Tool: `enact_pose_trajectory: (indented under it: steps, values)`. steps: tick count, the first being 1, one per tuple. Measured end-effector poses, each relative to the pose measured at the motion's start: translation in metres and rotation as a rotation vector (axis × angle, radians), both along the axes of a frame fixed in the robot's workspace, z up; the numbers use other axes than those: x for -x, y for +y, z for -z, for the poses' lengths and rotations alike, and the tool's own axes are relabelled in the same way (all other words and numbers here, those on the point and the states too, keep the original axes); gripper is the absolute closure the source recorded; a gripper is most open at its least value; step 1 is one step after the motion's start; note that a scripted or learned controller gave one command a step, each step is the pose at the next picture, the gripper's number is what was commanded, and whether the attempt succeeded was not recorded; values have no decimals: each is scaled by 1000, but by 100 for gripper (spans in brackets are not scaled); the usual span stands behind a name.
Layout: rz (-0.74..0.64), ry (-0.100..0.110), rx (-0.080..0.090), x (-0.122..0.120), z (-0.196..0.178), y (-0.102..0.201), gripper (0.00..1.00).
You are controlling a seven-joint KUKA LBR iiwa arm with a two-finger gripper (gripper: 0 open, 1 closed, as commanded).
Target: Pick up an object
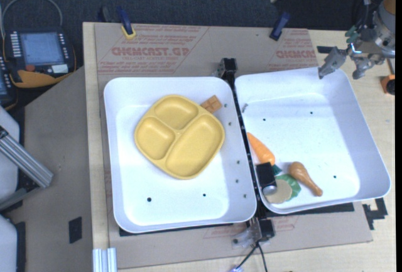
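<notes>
Orange carrot (pixel 260 149) lies in the right bin (pixel 352 139); gripper (pixel 344 65) fingers look spread, probably holding nothing.

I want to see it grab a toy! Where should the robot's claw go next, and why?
Probably toward the near left corner of the right white bin. The gripper hangs open above that bin's far right corner with nothing between its fingers, while the orange carrot-shaped toy, the tan drumstick-shaped toy and a small black block lie clustered there.
</notes>
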State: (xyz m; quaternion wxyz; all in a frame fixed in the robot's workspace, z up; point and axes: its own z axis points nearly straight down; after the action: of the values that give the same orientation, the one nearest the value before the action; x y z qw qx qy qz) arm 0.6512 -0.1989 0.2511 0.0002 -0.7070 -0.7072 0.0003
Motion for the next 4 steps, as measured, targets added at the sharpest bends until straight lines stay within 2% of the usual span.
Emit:
enact_pose_trajectory:
  steps: [2, 3, 4]
  values:
    - [1, 7, -2, 13, 118, -2, 0]
    - [-3, -11, -1, 8, 159, 0, 0]
    - [-4, -22, 4, 5, 144, -1, 100]
